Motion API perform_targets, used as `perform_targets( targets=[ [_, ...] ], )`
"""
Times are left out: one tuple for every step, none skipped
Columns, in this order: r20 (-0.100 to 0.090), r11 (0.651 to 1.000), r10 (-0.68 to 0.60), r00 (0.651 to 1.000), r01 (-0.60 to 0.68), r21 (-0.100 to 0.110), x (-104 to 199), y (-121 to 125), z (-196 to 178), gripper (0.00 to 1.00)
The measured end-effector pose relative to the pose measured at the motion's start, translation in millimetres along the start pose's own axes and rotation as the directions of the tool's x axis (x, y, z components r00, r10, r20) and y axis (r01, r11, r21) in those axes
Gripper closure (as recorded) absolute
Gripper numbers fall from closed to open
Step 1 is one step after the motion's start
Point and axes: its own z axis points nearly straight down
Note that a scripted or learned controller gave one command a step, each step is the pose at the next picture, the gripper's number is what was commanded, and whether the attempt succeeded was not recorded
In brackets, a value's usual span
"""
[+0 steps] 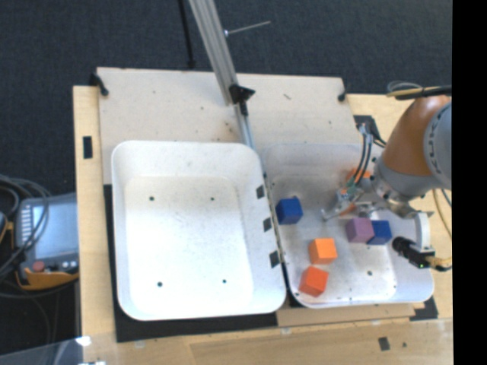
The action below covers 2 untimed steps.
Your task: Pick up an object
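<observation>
The right bin (304,166) holds several small cubes. A blue cube (289,210) lies near its left wall. An orange cube (323,250) and a red-orange cube (313,280) sit toward the front. A purple cube (359,229) and a second blue cube (381,232) touch each other. My gripper (348,200) hangs low in the right bin, just above and behind the purple cube, with the grey and orange wrist (411,147) above it. An orange piece (356,176) peeks out behind the gripper, mostly hidden by it. No object is visibly between the fingers.
The left bin (122,166) stands beside the right one, with a shared wall between them. A slanted metal pole (217,44) rises from the back of the bench. Cables and a pendant lie off the bench at the left.
</observation>
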Motion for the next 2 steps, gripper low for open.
perform_targets(
  targets=[
    [0.0,1.0,0.004,1.0,-0.004,-0.005,-1,1,-13,1.0],
    [0.0,1.0,-0.001,1.0,0.001,-0.007,-2,0,-77,1.0]
  ],
)
